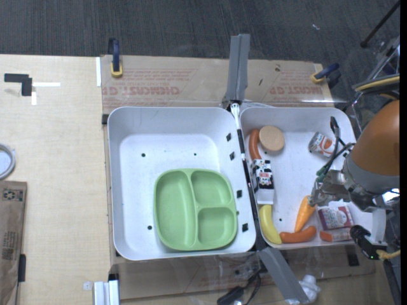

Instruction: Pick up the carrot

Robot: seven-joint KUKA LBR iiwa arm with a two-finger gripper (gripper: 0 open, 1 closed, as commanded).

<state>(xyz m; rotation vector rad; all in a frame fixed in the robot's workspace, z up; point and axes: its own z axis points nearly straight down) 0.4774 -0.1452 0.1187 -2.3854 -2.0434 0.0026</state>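
The carrot [304,216] lies in the right bin [289,167], orange and tapered, its point toward the bin's front wall and its greenish top toward the back right. My gripper [320,191] hangs just above and to the right of the carrot's top end, close to it. I see nothing lifted off the bin floor. The arm's orange band [381,142] rises behind the gripper at the right edge.
Around the carrot lie a banana [268,224], a red sausage [297,236] and a pink packet [335,218]. Further back are a small black-and-white box [262,176], a tan bun [271,138], another sausage [254,143] and a can [321,143]. The left bin [127,170] holds a green divided plate [196,208].
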